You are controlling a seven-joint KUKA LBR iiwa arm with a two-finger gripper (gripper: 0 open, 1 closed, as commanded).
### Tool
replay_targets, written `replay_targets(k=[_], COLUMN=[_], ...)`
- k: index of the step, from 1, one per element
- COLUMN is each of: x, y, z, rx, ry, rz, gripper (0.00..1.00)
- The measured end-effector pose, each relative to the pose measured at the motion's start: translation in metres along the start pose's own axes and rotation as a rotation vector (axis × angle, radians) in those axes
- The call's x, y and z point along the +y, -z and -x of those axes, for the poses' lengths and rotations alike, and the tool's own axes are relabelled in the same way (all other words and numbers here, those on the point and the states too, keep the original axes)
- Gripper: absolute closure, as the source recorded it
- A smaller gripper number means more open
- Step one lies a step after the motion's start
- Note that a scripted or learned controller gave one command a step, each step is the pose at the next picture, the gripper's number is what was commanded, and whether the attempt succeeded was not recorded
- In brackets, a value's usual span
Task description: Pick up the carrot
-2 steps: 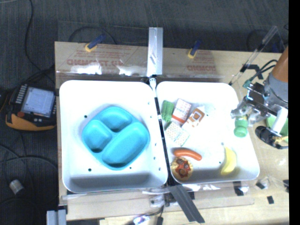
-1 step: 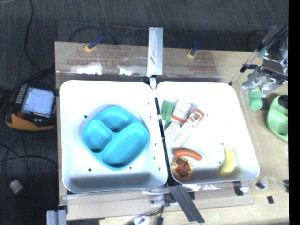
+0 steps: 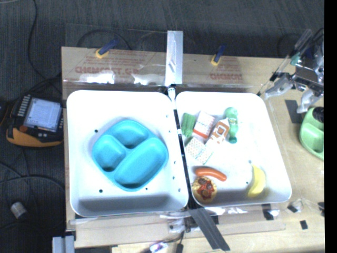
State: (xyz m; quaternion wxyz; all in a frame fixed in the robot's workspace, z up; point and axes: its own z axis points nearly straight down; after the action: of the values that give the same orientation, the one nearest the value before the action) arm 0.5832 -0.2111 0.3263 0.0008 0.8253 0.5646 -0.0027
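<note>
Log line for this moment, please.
gripper: outside bins, upper right | long orange carrot: right white bin, near front, untouched | phase: pre-approach

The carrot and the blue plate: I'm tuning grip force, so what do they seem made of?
The carrot looks like smooth moulded plastic, a toy: even orange-red with a slight sheen. The blue plate seems matte plastic: uniform colour, soft rounded compartments, no glare. Both are guesses from look alone.

I see dark grey carpet floor [image 3: 158, 9] around a pale wooden worktop [image 3: 253, 70]. Black cables [image 3: 21, 162] trail over the carpet on the left, near a handheld pendant with a lit screen [image 3: 39, 117]. Light falls evenly, without hard shadows.
</note>
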Motion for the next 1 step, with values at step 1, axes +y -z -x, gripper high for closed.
replay_targets(k=[1], x=[-0.0631], y=[-0.1282], z=[-0.0008], rx=[0.001], ry=[-0.242], rz=[-0.004], gripper=[0.0])
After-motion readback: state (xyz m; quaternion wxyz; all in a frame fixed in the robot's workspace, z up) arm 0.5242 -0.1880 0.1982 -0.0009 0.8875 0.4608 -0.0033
